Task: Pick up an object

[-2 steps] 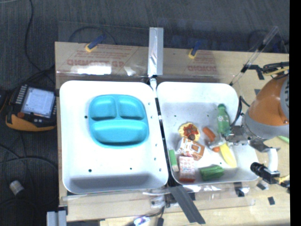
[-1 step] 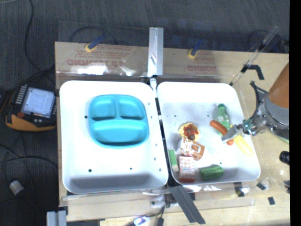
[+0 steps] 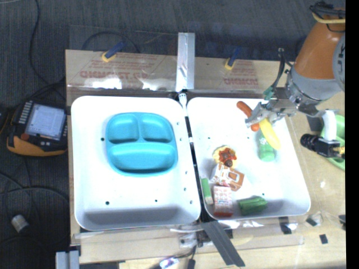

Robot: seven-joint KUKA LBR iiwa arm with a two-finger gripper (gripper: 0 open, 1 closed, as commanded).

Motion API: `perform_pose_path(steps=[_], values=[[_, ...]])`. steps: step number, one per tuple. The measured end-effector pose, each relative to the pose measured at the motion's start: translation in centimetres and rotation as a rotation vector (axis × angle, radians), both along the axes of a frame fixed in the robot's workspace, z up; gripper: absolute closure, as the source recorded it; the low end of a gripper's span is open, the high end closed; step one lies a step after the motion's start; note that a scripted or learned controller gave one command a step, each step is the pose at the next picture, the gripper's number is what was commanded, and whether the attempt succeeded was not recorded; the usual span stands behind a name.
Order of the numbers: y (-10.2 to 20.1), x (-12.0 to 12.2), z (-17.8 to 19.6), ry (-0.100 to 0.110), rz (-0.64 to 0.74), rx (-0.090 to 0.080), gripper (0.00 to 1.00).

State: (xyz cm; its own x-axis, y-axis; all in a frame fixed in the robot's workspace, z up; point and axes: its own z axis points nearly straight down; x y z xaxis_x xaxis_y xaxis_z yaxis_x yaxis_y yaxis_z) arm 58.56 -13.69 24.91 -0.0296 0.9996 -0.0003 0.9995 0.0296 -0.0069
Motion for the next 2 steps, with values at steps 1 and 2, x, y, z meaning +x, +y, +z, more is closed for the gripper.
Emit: perform_pose_path(steps=[1, 2], values=[[-4.7, 3.9, -8.9, 0.001, -0.164, -0.003, 1.00], [1.6, -1.4, -3.3, 0.001, -0.333, -0.002, 1.00]])
